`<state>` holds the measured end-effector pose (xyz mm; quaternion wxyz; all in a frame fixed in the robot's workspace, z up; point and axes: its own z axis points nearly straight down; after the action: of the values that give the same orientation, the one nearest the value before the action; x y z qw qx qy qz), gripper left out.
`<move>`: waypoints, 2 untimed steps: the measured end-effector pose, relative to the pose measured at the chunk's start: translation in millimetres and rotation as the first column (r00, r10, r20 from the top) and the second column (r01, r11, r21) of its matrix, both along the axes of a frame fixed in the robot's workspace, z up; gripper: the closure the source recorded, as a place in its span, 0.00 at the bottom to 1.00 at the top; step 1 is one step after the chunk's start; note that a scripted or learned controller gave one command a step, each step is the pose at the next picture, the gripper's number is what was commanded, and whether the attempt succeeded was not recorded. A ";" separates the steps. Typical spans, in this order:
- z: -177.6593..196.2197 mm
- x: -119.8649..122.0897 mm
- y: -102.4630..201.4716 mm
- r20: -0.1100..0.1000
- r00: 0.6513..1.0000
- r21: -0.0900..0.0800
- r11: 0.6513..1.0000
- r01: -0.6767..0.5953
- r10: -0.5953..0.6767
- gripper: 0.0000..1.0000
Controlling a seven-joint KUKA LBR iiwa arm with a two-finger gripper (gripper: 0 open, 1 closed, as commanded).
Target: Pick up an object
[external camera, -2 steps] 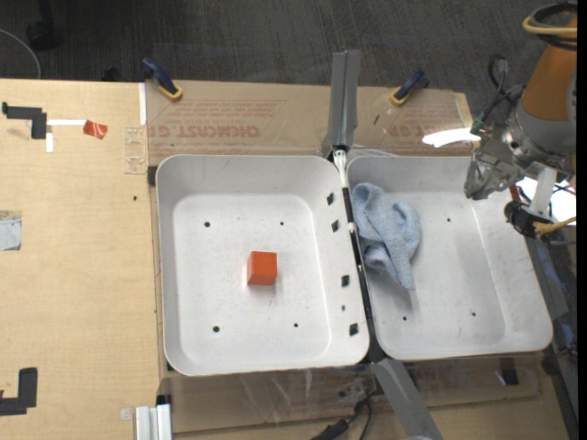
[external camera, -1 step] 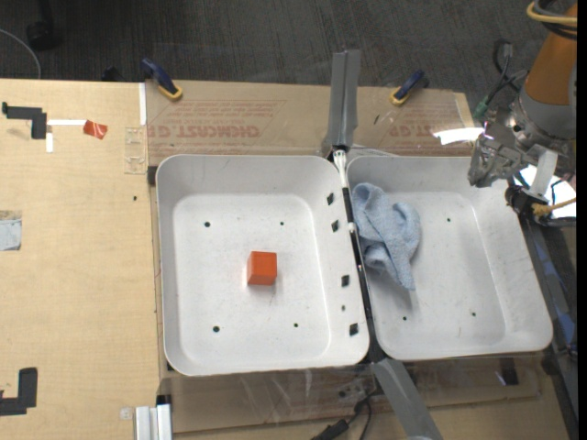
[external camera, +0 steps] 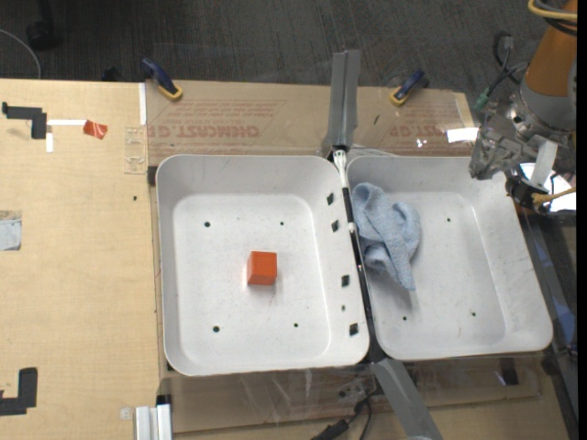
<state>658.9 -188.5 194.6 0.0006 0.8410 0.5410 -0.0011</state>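
- Orange is the colour of the likeliest target: a small orange block (external camera: pixel 262 269) sits a little below the middle of the left bin (external camera: pixel 183 337), resting flat on the white floor with bare floor on every side.
- We also see a light blue cloth (external camera: pixel 389 239) crumpled in the right bin (external camera: pixel 514 328), bunched against that bin's left wall just beside the divider between the two bins. Either thing would satisfy the task, since it names no particular object.
- We find the gripper (external camera: pixel 491 159) at the upper right, over the far right corner of the right bin, at the end of the arm (external camera: pixel 555 62) with its orange band. It is well apart from the cloth and farther still from the block.
- We cannot tell whether the gripper is spread or closed; it is small and cluttered with cables in this view. Nothing shows between its tips, so we judge it to be carrying nothing.
- We judge the task to be at its start: the approach step, with no object yet touched.
- We think the next move calls for travelling left over a chosen object, then descending straight onto it. The block offers firm parallel faces but needs the jaws aligned with them; the cloth is nearer and forgiving of aim, though a pinch on a loose fold could slip.
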 end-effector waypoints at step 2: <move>24.5 -0.2 -7.1 0.000 0.994 0.001 0.994 0.105 -0.105 1.00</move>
<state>658.7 -195.6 219.1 0.0003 0.8683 0.4960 -0.0009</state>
